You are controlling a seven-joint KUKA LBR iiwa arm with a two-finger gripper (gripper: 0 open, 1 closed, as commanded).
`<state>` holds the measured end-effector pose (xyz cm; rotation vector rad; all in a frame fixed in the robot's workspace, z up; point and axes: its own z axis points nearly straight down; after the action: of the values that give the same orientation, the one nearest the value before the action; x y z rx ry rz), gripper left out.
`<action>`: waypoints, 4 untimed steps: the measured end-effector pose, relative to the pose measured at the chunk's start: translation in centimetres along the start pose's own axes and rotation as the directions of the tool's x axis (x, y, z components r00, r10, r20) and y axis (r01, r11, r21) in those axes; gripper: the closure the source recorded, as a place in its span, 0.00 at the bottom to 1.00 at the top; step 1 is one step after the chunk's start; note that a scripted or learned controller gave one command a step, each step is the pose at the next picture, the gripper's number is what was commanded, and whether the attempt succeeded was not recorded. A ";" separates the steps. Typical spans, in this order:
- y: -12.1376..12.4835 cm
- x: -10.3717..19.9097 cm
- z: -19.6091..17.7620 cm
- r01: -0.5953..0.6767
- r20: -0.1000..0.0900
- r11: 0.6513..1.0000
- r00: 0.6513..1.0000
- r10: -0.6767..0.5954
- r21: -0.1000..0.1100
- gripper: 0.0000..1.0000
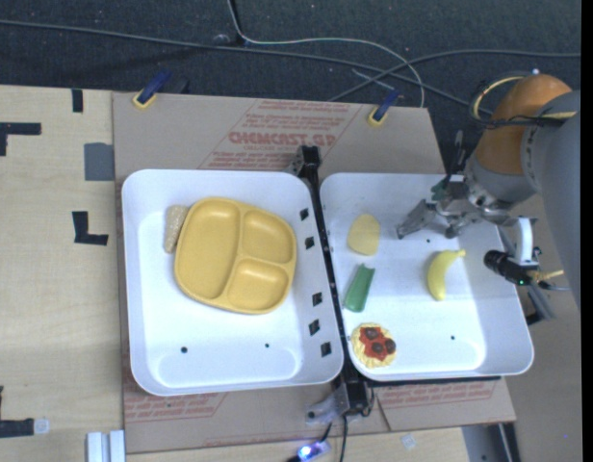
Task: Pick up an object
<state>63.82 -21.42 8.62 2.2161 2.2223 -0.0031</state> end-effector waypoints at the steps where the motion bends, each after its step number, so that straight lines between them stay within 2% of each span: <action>1: 0.1 0.0 -1.2 0.001 0.003 1.000 1.000 -0.001 -0.004 1.00; 4: -0.3 0.0 -14.3 -0.001 -0.002 1.000 1.000 0.001 -0.003 1.00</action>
<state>63.54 -21.35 22.89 2.2170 2.2205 0.0035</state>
